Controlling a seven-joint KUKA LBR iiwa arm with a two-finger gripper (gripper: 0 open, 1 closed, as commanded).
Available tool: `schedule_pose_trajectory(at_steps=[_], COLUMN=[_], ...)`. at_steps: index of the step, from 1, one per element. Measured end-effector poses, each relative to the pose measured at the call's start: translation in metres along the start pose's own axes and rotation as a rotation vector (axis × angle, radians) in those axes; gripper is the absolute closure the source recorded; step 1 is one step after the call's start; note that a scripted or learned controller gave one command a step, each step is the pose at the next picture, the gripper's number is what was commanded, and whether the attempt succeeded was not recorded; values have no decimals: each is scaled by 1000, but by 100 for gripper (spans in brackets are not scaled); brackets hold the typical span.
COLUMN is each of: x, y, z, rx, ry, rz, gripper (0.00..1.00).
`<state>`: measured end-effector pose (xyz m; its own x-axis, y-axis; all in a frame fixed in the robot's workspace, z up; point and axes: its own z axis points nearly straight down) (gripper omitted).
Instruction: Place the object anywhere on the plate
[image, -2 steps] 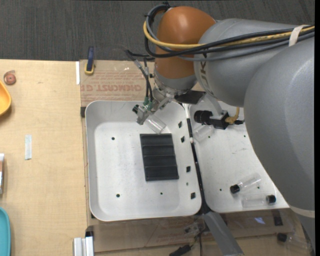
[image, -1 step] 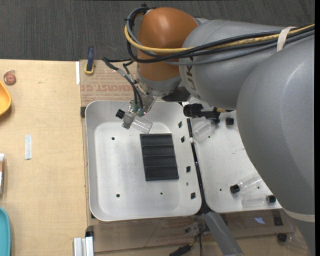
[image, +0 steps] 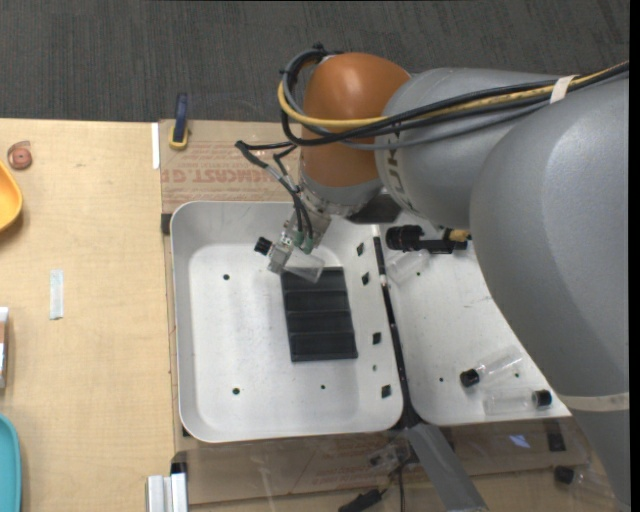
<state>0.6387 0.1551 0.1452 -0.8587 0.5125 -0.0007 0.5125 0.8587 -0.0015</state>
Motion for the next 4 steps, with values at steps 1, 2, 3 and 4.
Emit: schedule_pose_trajectory(at_steps=[1, 2, 3, 4], x=[12, 2, -1, -2], y=[17, -9, -8, -8], z=[-44, 12, 27, 27], rx=[-4, -2, -4, -4], ry=[-3, 0, -1, -2], rz=[-405, -455, -922, -922], gripper=[100, 100, 100, 0])
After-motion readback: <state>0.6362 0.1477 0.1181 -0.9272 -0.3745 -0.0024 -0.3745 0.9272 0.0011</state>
